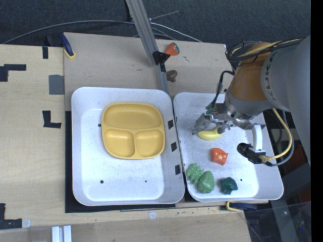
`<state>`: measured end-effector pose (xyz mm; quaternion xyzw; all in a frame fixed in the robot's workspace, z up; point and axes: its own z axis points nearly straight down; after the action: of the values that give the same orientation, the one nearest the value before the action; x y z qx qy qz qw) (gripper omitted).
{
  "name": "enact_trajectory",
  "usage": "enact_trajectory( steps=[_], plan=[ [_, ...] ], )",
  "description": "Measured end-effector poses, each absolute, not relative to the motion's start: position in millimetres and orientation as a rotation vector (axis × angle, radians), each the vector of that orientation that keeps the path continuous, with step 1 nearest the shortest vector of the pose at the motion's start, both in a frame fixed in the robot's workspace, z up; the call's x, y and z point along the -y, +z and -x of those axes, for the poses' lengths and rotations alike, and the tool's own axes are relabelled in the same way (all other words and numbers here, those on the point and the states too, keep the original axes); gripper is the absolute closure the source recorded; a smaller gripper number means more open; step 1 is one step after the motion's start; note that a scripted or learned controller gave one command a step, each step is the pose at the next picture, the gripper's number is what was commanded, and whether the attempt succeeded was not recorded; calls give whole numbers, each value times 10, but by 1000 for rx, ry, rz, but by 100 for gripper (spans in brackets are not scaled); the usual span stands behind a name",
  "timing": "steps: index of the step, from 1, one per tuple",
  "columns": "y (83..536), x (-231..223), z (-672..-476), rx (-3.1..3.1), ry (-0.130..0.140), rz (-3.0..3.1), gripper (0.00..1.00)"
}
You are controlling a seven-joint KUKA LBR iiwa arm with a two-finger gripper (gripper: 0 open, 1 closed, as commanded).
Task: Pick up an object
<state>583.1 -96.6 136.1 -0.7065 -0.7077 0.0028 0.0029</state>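
Right under my gripper (211, 127) sits the banana (209, 134), can't tell if the jaws are clenched, so pickup not done, lift still left.

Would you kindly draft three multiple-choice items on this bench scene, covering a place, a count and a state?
1. Where is the yellow divided plate?
A. left bin
B. right bin
C. the bench

2. How many loose items lie in the right bin?
A. two
B. four
C. six

3. Where is the hand?
A. over the plate
B. down at the banana
C. outside both bins

Answers: 1 A, it sits in the left bin. 2 B, banana, red piece, green vegetable, dark green piece. 3 B, it sits directly above the banana.
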Motion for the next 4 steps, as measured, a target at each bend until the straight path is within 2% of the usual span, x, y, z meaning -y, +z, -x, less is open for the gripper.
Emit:
enact_trajectory(
  steps=[1,2,3,4],
  plan=[
    [965,1010,-5876,2232,-5,2235,0],
    [1085,994,-5890,2236,-12,2233,100],
    [1691,1031,-5961,2226,-4,2222,100],
    [2248,1012,-5873,2226,-4,2222,100]
  ],
)
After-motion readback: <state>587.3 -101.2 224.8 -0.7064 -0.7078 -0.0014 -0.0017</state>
